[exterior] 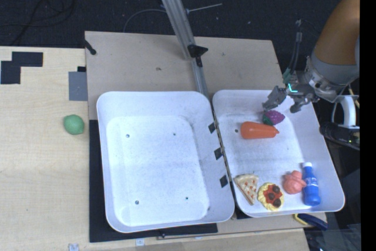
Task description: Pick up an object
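Note:
In the camera view my gripper (288,101) hangs over the back of the right bin (247,104), its two fingers spread open with nothing between them. Just below it a small purple object (275,117) lies against the orange carrot (258,130). Toward the bin's front lie a pizza slice (248,186), a round yellow and red toy (271,196), a pink lump (292,182) and a blue bottle (310,186).
The left bin (154,159) lies beside the right one. A green ball (74,124) rests on the wooden bench at far left. A metal rail (179,14) slants from the back toward the seam between the bins.

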